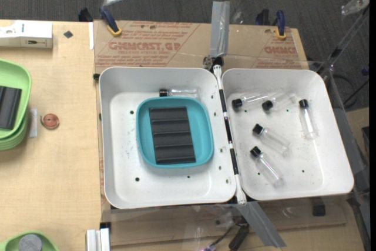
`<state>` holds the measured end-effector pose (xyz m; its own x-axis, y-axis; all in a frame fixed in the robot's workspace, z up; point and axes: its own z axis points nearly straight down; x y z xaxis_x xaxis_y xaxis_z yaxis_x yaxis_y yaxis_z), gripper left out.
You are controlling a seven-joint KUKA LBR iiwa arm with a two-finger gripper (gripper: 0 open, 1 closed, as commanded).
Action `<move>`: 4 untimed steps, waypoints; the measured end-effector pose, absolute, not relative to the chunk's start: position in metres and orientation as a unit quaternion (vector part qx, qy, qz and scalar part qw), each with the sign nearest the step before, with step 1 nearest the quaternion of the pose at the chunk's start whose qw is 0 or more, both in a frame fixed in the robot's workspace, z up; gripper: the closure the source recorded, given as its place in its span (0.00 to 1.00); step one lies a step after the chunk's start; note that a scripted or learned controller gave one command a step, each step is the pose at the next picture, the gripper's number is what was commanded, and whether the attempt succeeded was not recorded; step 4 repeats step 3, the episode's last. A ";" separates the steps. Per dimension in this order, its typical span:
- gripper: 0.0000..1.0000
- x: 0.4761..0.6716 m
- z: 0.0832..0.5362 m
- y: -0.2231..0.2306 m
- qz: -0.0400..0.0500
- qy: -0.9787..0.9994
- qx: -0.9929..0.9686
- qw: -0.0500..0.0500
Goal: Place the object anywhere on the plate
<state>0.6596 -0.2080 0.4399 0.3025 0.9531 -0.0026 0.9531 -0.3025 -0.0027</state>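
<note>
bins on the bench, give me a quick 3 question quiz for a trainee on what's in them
1. True or false: the teal plate sits in the right bin.
2. How many clear vials with black caps lie in the right bin?
3. Where is the lone vial in the left bin? A) on the plate B) beside the plate's far edge C) at the bin's near wall

Key: 1 false, the plate is in the left bin. 2 five. 3 B.

Partly legible red print "CHEMCAST GP" on the brown cardboard sheet (176,44) behind the bins.
</note>
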 end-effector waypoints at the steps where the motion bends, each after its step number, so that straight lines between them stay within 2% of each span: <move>1: 0.00 0.660 0.440 -0.208 0.002 -0.591 -0.807 0.000; 4: 0.00 0.660 0.440 -0.208 0.002 -0.591 -0.807 0.000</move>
